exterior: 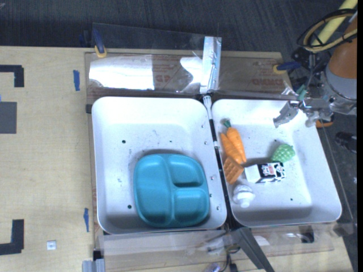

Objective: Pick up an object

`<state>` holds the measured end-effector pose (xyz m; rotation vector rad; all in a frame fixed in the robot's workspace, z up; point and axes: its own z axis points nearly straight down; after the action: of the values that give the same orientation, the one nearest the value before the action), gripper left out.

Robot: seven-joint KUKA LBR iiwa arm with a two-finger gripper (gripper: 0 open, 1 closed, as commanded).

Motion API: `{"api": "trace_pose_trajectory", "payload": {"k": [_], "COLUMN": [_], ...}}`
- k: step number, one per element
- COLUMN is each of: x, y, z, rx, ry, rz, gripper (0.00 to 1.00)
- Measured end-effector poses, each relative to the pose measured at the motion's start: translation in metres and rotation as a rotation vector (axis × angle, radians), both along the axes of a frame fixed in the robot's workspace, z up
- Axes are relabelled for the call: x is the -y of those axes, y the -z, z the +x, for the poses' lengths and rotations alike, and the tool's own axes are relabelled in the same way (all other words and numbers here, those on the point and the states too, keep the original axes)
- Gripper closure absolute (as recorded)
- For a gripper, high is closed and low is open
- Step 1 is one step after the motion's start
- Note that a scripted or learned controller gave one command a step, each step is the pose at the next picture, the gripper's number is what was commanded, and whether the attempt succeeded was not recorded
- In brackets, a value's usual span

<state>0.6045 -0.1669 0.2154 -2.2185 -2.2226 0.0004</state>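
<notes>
The gripper [295, 113] is being held, jaws parted and empty, above the right bin's [326, 203] far edge. The green object [283, 152] is being presented just nearer the camera, beside the carrot [232, 143].

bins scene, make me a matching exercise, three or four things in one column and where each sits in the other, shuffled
Things:
1. blue divided tray
2. toy carrot
3. green toy
4. gripper

Places:
A. above the right bin's upper right part
B. right bin, along its left wall
C. left bin, near its front
D. right bin, right of the middle

Pairs: 1-C, 2-B, 3-D, 4-A
</notes>
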Motion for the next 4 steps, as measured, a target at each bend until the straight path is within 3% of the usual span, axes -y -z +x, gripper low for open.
{"api": "trace_pose_trajectory", "payload": {"k": [1,2,3,4], "x": [0.039,0.012,-0.051,-0.068], "y": [0.117,0.129,0.128,0.128], "z": [-0.002,-0.05,-0.091,0.007], "rx": [-0.005,0.005,0.007,0.008], "ry": [0.162,0.003,-0.103,-0.055], "rz": [0.012,0.0,0.0,-0.001], "gripper": [0.0,0.0,0.0,0.0]}}
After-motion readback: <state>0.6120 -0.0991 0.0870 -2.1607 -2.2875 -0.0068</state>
